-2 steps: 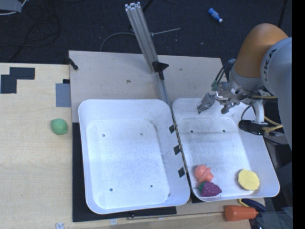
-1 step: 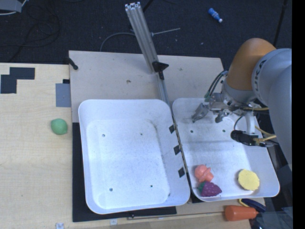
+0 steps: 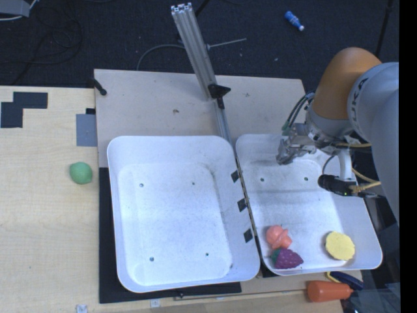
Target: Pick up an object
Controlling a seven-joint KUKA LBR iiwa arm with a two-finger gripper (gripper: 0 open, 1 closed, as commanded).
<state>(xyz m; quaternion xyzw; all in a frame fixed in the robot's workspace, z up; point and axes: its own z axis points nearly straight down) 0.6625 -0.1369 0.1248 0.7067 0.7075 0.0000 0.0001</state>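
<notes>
Claw (image 3: 287, 154): over right bin (image 3: 296, 197), far end; whether spread or pressed together, you cannot tell. Bring it toward the orange toy (image 3: 278, 236), approaching clear of the purple toy (image 3: 287, 259) touching it.

Reached in from the right as a thick, rounded KUKA iiwa arm (image 3: 381, 116), smooth and matte grey. Carried a broad orange band (image 3: 342, 83) above the wrist, domed and glossy enough to catch light. Narrowed below the band into a darker grey wrist flange. Trailed thin pale cables (image 3: 298, 113) that looped down from the wrist on the left side. Ended in a small metallic gripper (image 3: 287, 156), grey and silvery, blocky in build, its details too blurred to read. Bore a black cylindrical fitting (image 3: 337, 184) just below, with thin yellowish wires running off beside it.
</notes>
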